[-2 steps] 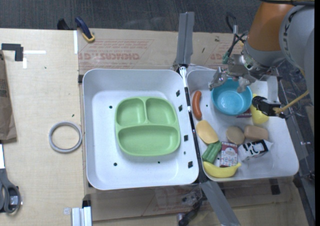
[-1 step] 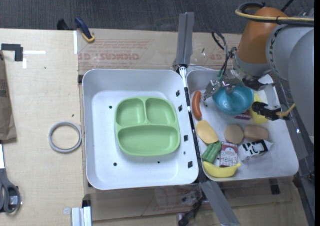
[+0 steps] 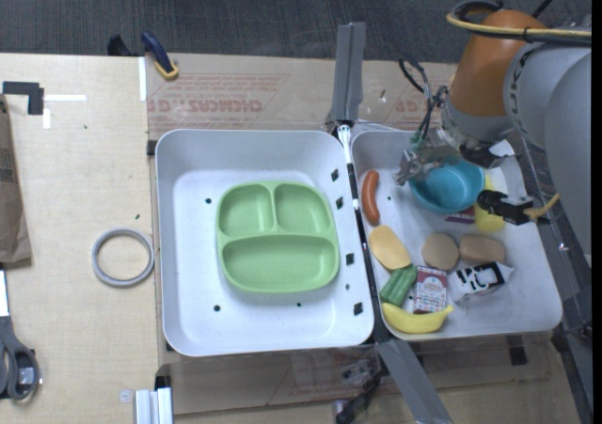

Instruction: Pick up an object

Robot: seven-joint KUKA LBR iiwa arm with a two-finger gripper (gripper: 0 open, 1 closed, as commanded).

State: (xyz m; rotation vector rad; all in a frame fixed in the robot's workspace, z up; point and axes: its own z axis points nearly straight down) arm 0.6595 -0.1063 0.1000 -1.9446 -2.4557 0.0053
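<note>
Where the desk (image 3: 75, 187) meets its left edge, a tape ring (image 3: 123, 256) is seen. A green tray (image 3: 277, 236) is centred in the left bin (image 3: 179, 225). By the right bin's (image 3: 527, 309) far edge, the gripper (image 3: 420, 161) is placed at a blue bowl (image 3: 450, 185); its state cannot be told.

Two white bins (image 3: 179, 253) on worktop (image 3: 75, 187).
One green divided plate (image 3: 277, 236).
One blue bowl (image 3: 450, 185).
One sausage (image 3: 371, 196).
One banana (image 3: 416, 319).
One cucumber (image 3: 398, 285).
One yellow wedge (image 3: 388, 247).
Two round brown buns (image 3: 439, 251).
One small red carton (image 3: 431, 292).
One black-and-white packet (image 3: 482, 277).
One tape ring (image 3: 122, 256).
One pair of scissors (image 3: 17, 368).
One blue clamp (image 3: 160, 55).
</note>
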